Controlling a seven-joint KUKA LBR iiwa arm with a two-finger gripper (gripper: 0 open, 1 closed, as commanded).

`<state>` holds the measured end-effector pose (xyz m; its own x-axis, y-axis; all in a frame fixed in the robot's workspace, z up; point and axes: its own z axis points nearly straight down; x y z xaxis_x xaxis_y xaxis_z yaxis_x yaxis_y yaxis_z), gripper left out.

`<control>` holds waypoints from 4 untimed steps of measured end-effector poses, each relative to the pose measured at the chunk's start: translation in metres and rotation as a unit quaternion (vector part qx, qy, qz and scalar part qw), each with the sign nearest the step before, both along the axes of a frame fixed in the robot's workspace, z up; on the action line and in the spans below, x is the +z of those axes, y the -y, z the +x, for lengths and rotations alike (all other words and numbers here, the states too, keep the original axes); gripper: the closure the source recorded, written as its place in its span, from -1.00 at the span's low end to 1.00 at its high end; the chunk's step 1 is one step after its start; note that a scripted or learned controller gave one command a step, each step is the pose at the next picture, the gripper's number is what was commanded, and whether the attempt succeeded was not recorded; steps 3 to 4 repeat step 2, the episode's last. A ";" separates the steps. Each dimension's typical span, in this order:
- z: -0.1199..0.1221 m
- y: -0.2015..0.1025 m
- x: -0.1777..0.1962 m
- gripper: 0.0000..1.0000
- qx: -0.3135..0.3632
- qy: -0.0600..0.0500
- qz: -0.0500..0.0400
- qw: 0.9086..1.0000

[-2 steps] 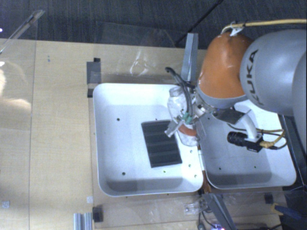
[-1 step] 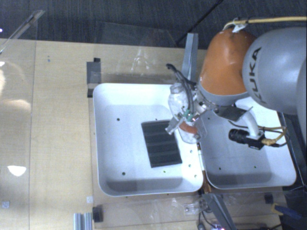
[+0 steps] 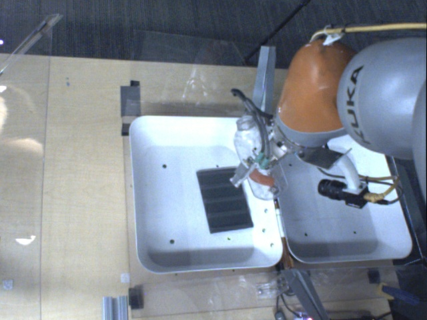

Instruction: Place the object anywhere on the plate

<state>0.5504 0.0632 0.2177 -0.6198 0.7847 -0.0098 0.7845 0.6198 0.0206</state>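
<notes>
Farthest to the left of the gripper is the bare wooden bench (image 3: 67,179). Nearer to it comes the left bin (image 3: 143,179), a shallow white tray whose raised walls would probably keep a dropped item from sliding off.

Inside that bin is the plate (image 3: 223,199), a dark, ridged rectangle lying flat and slightly askew. It sits just to the left of the gripper and a little toward the near edge. Being flat and open from above, it looks easy to drop something onto, and the task allows any spot on it.

The gripper (image 3: 255,169) hangs over the right-hand margin of the left bin, close to the wall the two bins share and beside the plate's upper right corner rather than above its middle. A small reddish object (image 3: 263,177) shows right at the gripper's tip, and it is presumably the thing to be placed. The clutter of clear parts and cables there hides whether the gripper is wide, narrow or clamped on it, so a hold cannot be confirmed. If it is held, a short move left would seem to bring it over the plate.

To the right, the arm (image 3: 313,92) slants in over the right bin (image 3: 347,239), its orange band directly behind the gripper.
</notes>
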 end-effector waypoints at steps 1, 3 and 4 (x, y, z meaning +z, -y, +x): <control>-0.045 -0.026 -0.031 -1.00 0.216 -0.008 -0.004 0.976; -0.007 -0.047 -0.032 -1.00 0.326 -0.006 -0.006 0.945; -0.007 -0.047 -0.032 -1.00 0.326 -0.006 -0.006 0.945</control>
